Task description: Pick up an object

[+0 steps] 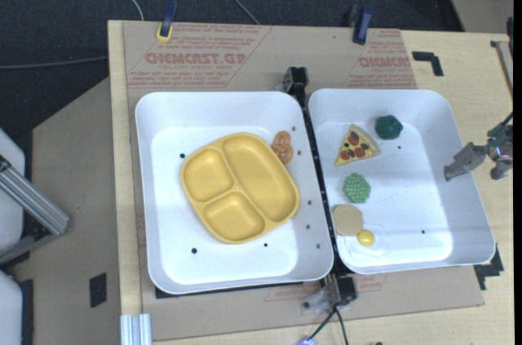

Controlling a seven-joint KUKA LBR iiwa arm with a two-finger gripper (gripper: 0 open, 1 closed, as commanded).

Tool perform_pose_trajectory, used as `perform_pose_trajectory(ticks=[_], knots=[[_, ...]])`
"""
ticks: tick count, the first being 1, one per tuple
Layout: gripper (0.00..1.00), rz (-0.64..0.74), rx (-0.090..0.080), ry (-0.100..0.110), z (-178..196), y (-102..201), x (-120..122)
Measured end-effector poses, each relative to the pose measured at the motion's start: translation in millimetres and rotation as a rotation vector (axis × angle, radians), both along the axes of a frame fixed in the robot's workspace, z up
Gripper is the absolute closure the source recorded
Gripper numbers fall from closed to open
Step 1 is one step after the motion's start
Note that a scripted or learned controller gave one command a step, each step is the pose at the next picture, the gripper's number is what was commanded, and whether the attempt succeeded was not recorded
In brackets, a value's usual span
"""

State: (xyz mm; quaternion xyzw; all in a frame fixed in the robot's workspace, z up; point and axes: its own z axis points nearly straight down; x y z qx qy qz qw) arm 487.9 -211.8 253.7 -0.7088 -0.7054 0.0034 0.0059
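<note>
The right bin point(457, 249) holds several small toy foods. A pizza slice point(356, 146) lies near its back left, with a dark green lump point(388, 126) just right of it. A light green bumpy ball point(356, 188) sits below the pizza. A tan round disc point(347, 218) and a small yellow piece point(365, 237) lie at the front left. My gripper point(466, 161) hangs over the right bin's right rim, well right of all these items, with nothing seen in it.
The left bin point(163, 254) carries a yellow three-compartment plate point(238, 187) with a small brown pretzel point(283, 146) at its upper right corner. Clamps point(361, 24) stand at the bench's back edge. Cardboard surrounds both bins.
</note>
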Motion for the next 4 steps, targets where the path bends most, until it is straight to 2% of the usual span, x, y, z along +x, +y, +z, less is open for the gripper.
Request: perform_pose_trajectory(ticks=[1, 2, 3, 4], knots=[[0.00, 0.005, -0.004, -0.013, 7, 1, 3], [0.00, 0.005, 0.000, -0.006, -55, 5, 7], [0.00, 0.005, -0.002, -0.011, -109, 9, 15], [0.00, 0.004, 0.000, -0.007, -166, 17, 8]])
